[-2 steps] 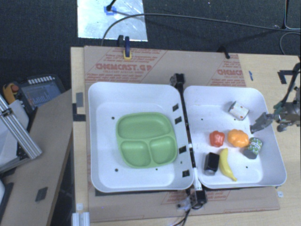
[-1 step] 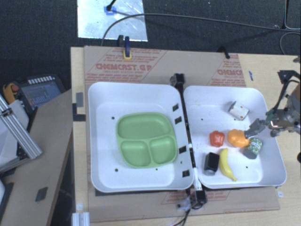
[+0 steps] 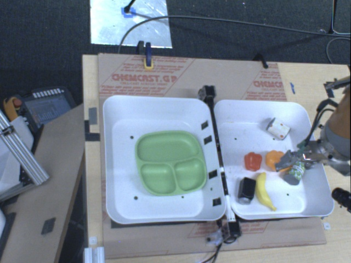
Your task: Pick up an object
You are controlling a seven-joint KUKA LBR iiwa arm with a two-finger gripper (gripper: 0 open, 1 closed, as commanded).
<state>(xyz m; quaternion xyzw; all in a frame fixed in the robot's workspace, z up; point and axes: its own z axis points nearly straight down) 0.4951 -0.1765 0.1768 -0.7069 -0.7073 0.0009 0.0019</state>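
Note:
The right white bin (image 3: 258, 114) holds several items. A small white block (image 3: 278, 128) lies near the back, and a red pepper-like piece (image 3: 253, 160) sits beside an orange fruit (image 3: 273, 159) in the middle. A yellow banana (image 3: 265, 191) and a black box (image 3: 247, 189) lie toward the front. A grey-green can-like object (image 3: 295, 174) rests right of the orange. My gripper (image 3: 292, 162) reaches in from the right and hovers just over this can and the orange's right edge. Nothing is clearly seen between its tips.
The left white bin (image 3: 118, 125) carries a green divided plate (image 3: 167, 162). A black clip divider (image 3: 214, 147) runs between the bins. Cables cross the dark floor behind the bench, and grey equipment (image 3: 33, 119) stands at the left.

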